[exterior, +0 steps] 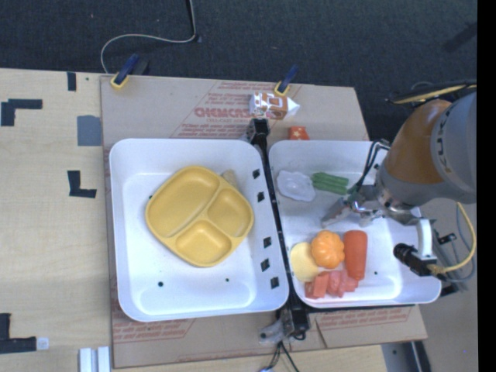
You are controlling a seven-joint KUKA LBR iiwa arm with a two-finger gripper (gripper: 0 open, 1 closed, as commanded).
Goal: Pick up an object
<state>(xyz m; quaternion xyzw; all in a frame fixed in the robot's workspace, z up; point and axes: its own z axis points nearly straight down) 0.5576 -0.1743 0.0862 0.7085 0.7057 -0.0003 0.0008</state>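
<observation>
The right bin holds several toy foods: a green piece, a pale translucent piece, an orange round fruit, an upright red-orange carrot-like piece, a yellow round piece and pink-red chunks. My gripper hangs low over the middle of this bin, pointing left. It is just above the orange fruit and just below the green piece. Nothing is visibly held in it. A yellow divided plate lies in the left bin.
A small printed box and a red bit lie on the cardboard behind the bins. Two blue-and-yellow clamps hold the cardboard's far edge. The grey arm with its orange band stands over the right bin's right side.
</observation>
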